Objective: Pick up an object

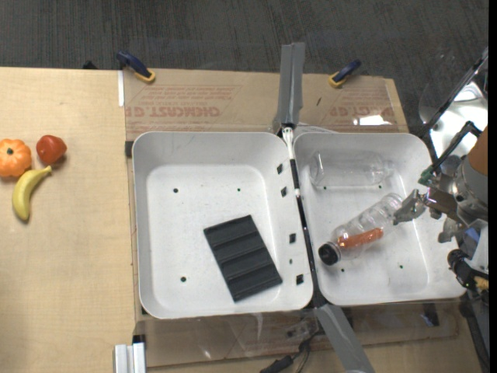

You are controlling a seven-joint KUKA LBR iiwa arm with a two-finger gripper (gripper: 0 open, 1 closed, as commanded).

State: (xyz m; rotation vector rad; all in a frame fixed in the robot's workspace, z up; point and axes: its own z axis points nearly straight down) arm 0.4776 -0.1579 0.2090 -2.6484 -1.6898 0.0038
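A clear plastic bottle (363,230) with a black cap and orange contents lies on its side in the right bin (404,274), cap toward the lower left. A second clear plastic item (349,173) rests near that bin's far wall. In the left bin (155,208) a black ribbed block (241,256) lies slanted near the front. My gripper (413,206) reaches in from the right, low over the right bin, its tip at the bottle's base end. Whether it touches the bottle is unclear.
On the wooden bench left of the bins lie a banana (26,193), an orange (12,158) and a red fruit (51,149). Cardboard (202,103) held by clamps (136,66) sits behind the bins. A grey divider (291,92) runs between them.
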